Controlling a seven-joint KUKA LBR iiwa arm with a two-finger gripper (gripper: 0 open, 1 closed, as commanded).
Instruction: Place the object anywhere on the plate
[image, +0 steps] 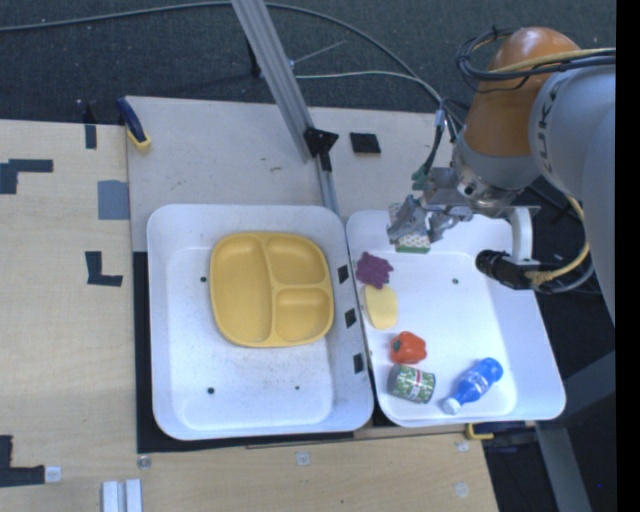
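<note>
Grey tool (418, 222) hangs over the right bin's (520, 330) far-left corner; finger spread unclear.

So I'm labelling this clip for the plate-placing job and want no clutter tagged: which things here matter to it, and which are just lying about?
Belong to the job:
- yellow plate in the left bin
- gripper over the right bin
- candidates: purple piece, pale yellow piece, red pepper, green can, blue bottle

Lying about:
- clamp
- metal bar
- cables
</note>
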